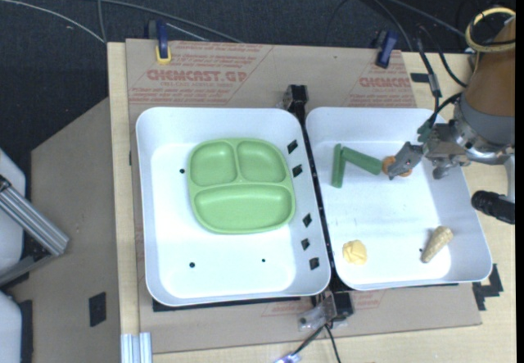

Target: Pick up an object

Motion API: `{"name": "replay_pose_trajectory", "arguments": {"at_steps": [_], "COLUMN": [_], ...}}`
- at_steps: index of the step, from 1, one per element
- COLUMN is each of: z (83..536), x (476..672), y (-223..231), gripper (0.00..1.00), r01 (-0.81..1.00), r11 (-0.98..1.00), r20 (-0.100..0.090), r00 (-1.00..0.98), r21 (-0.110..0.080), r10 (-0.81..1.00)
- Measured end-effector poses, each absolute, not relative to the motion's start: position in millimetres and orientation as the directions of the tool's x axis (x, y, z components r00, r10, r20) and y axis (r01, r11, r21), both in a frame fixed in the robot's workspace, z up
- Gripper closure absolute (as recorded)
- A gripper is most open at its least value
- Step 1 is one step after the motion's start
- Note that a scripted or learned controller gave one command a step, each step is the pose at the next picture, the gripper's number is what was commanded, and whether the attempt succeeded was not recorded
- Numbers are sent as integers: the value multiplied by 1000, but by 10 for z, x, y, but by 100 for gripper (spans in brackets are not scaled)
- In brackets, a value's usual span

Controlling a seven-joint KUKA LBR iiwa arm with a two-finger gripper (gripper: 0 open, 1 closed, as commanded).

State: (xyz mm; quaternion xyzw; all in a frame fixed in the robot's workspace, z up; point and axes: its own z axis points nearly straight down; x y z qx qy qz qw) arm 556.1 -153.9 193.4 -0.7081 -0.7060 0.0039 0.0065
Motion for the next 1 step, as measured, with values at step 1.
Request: {"name": "replay_pose_trajectory", "arguments": {"at_steps": [1], "z": [2004], "x": [5593], "y": [-1536], "gripper": [0], "r01": [1000], "r11": [0], "r20": [1], "r00": [0], "r21": [-1], "r10": [1000]}}
